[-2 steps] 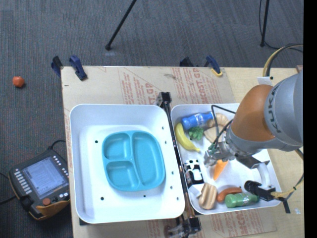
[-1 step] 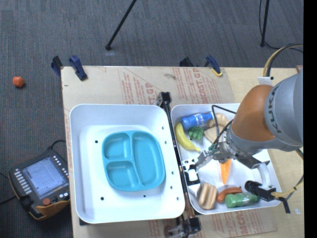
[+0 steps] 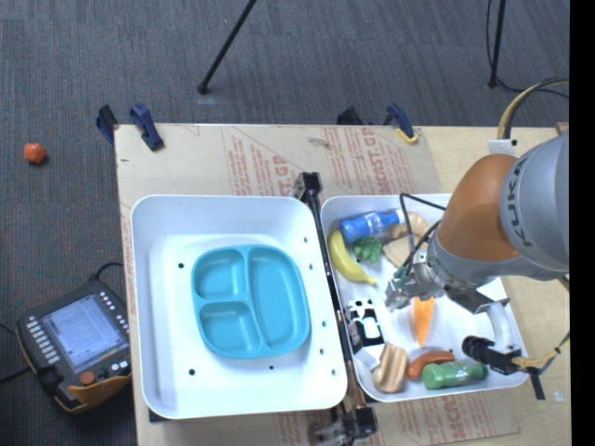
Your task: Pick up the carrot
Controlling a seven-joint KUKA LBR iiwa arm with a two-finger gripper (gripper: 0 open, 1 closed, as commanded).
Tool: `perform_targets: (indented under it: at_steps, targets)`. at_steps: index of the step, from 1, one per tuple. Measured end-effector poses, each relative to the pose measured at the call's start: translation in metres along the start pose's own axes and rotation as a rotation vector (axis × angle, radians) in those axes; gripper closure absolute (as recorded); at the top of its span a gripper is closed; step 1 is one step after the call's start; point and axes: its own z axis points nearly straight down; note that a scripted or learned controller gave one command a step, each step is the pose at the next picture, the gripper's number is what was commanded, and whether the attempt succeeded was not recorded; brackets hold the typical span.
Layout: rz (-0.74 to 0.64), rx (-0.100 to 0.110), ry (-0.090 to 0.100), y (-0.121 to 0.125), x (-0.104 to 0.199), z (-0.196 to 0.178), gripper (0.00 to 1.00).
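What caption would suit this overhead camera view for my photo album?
Grey-and-orange arm's tool poised at the top of an orange carrot in the right white bin of toy food; blue divided plate alongside.

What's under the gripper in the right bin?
The carrot lies directly below the gripper, tip pointing toward the bin's near edge. Its top end is covered by the gripper, so contact can't be judged.

a divided tray [image 3: 251, 302] sits in the left bin [image 3: 149, 249]; right of that tray, the carrot [image 3: 423, 321] lies in the right bin [image 3: 372, 204].
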Motion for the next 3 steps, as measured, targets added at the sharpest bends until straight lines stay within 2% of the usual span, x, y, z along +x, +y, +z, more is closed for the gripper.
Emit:
perform_targets:
  at_steps: [1, 2, 3]
  targets:
    - [0.003, -0.003, -0.005, 0.000, -0.002, -0.001, 0.00]
    - [0.156, 0.002, 0.002, -0.009, -0.038, 0.020, 0.00]
    - [-0.284, 0.000, 0.002, -0.037, -0.081, 0.020, 0.00]
